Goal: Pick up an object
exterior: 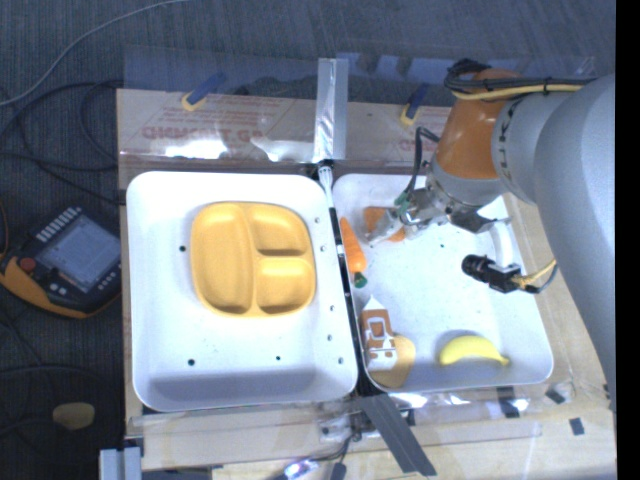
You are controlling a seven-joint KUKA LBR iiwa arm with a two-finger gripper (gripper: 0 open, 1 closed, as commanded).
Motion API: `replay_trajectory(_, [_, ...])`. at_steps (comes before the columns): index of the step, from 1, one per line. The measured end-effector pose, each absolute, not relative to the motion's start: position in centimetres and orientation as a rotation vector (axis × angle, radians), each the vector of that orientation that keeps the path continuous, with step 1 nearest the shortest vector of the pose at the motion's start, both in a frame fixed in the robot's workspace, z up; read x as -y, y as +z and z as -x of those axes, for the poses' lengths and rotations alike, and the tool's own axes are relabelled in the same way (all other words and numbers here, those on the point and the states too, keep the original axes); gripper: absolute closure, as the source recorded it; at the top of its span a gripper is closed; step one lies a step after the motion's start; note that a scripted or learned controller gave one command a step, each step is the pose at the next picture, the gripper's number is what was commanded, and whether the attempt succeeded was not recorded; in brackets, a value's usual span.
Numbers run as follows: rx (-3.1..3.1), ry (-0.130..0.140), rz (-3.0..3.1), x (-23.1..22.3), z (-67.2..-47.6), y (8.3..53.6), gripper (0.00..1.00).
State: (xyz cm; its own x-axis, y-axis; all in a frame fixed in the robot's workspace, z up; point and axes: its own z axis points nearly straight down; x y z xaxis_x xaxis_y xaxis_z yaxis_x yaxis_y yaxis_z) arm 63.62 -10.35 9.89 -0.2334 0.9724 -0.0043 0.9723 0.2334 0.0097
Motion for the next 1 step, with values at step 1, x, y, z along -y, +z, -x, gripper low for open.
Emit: replay_trajectory(1, [-2.435,-0.001,-1.985,5.89,-62.09,18.37,1.00])
